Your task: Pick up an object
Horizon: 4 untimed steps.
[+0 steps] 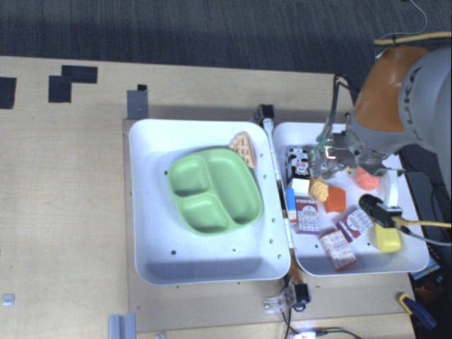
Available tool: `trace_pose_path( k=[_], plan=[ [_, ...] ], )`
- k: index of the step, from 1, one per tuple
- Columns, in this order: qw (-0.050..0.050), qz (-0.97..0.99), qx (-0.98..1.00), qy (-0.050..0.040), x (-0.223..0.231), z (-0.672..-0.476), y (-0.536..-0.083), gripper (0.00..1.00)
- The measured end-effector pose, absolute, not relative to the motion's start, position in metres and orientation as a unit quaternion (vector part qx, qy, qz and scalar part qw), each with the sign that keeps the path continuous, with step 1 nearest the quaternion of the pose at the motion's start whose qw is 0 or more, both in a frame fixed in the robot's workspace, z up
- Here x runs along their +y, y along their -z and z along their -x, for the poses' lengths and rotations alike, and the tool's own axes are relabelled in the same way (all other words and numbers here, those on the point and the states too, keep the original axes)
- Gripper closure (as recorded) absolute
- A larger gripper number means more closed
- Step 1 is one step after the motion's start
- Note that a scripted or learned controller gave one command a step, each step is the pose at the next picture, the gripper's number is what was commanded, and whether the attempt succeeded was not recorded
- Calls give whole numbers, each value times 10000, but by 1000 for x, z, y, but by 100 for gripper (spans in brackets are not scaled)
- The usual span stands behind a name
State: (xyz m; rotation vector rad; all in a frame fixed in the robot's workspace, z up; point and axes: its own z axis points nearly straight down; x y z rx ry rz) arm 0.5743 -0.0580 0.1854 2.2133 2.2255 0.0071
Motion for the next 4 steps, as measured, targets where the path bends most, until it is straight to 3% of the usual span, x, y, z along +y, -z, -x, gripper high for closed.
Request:
trace_pose_path(
  k=[1,2,3,4],
  plan=[
    [11,-7050,7092,-11,-59,-574,-185,0],
    [79,-7054,7087,-51,-93,-554,-103,0],
    [101,-7042,7099,-67,-93,-556,-115,100],
    [26,-7043,7099,-33,-31,-657,-187,100]
  ],
)
